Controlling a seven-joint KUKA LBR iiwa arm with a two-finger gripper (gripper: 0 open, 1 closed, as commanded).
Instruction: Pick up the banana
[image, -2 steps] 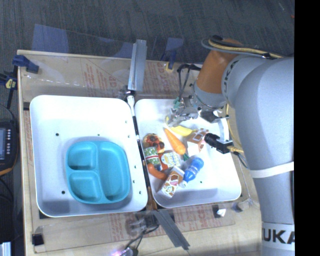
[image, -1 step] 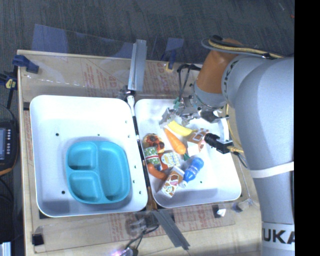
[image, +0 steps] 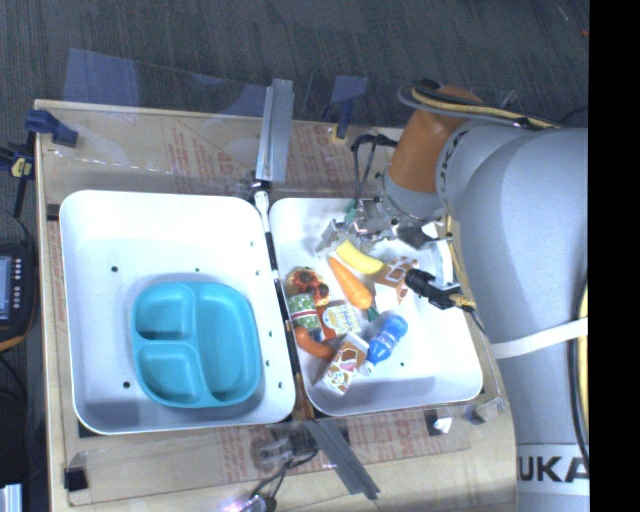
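The gripper reaches down into the far end of the right bin, just above the banana. Whether it is open or closed cannot be told, nor whether it touches the fruit. The banana lies near the bin's far side, its near end against a carrot. The left bin holds a blue divided tray.

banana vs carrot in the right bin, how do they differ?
Colour: the banana is yellow, the carrot orange. Shape: the banana is blunt and slightly curved, the carrot tapers to a point. Place: the banana lies closer to the gripper, the carrot just below it in the view. Both lie flat, side by side, in the right bin.
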